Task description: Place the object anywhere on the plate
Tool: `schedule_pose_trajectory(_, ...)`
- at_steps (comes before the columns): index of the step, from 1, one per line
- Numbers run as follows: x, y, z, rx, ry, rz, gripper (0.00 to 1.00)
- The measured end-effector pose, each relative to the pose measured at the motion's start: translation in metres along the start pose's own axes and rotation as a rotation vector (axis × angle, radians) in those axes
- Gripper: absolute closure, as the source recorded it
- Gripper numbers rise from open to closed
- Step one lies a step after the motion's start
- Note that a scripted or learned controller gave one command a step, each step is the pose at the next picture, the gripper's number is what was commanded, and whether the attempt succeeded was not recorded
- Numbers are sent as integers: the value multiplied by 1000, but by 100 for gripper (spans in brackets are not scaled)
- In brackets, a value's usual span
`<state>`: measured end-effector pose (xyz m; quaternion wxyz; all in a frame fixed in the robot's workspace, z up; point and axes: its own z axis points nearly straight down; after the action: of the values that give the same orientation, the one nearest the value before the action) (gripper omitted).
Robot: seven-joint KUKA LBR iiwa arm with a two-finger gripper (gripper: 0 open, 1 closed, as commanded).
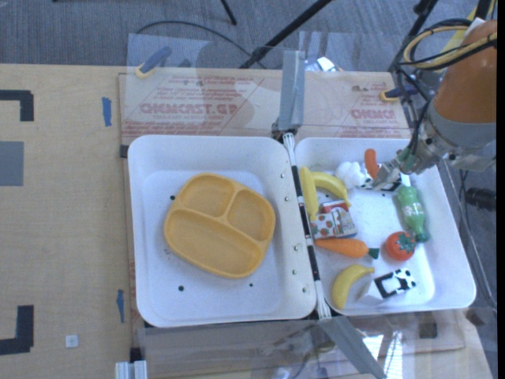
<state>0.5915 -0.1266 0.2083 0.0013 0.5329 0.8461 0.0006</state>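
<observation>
The gripper (388, 178) hangs low in the right bin (450, 290); whether it is open, I cannot tell. Just below it lie two bananas (327, 185), one carrot (345, 248), one tomato (399, 245), one bottle (411, 210). One plate (219, 224) sits far left.

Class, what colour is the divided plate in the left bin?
Yellow-orange; the plate shows best in the camera view.
</observation>
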Motion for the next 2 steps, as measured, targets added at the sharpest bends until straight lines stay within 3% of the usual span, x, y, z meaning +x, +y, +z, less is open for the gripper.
schedule_pose_trajectory(1,63,61,18,-2,-1,-96,100)
schedule_pose_trajectory(2,156,110,23,-1,0,79,100)
